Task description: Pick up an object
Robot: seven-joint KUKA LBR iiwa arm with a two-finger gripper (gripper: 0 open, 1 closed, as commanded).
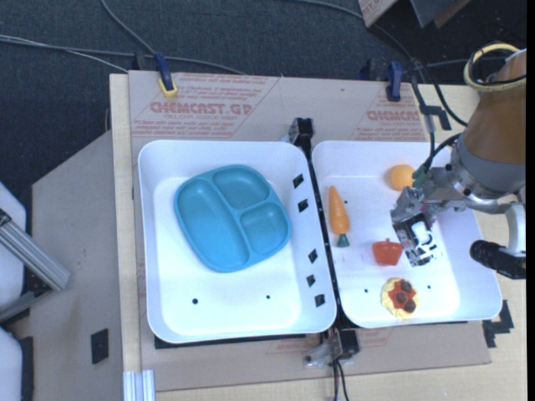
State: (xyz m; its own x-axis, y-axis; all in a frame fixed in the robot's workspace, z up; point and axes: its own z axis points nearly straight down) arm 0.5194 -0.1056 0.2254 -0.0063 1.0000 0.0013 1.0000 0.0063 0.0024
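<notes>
Hovering low in the right bin [359, 161], gripper [420, 249] just right of the red piece [386, 252]. Cannot tell fingers' spread; nothing seen held. Approach step, likely; next calls for shifting left over the piece and closing.

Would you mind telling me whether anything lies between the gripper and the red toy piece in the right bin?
Nothing visible does. The gripper hangs just right of the red piece, with bare bin floor between; the carrot, orange and pizza slice sit aside.
</notes>
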